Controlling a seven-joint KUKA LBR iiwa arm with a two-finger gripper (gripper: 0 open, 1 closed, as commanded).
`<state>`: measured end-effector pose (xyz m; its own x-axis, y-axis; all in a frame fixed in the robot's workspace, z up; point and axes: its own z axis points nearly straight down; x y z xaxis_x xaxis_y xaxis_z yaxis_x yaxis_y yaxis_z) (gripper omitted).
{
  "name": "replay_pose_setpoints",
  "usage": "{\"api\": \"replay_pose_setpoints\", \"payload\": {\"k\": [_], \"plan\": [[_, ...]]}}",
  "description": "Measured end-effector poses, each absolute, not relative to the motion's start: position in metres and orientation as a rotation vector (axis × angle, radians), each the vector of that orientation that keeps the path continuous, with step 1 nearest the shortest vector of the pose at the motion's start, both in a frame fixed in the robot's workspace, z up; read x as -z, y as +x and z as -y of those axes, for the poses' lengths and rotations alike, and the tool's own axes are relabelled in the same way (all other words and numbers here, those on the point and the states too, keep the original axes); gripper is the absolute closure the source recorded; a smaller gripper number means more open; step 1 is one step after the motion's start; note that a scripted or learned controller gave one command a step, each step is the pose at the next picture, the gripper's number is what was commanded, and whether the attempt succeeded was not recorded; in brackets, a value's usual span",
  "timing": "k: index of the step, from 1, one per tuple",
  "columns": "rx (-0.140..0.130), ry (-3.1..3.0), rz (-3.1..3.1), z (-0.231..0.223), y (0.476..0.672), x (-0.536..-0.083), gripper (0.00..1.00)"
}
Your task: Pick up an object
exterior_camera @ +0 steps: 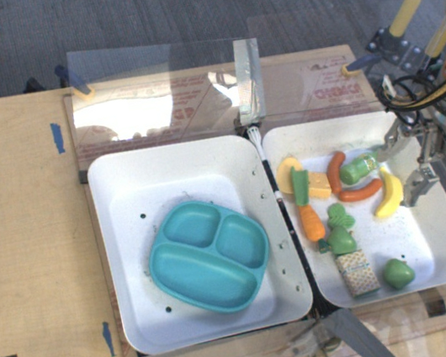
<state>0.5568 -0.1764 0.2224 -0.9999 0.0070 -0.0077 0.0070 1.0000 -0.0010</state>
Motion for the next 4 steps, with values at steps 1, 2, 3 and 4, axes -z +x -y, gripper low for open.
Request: {"api": "replay_pose_setpoints", "payload": {"k": [1, 2, 3, 4], "plan": [[0.012, 0.128, -3.111, 0.221, 0.566, -0.107, 0.00], [0.002, 0.080, -3.127, 0.189, 0.576, -0.089, 0.00], [0.000, 0.238, -3.122, 0.145, 0.566, -0.089, 0.00], [0.001, 0.075, -3.126, 0.093, 0.585, -0.089, 0.00]]}}
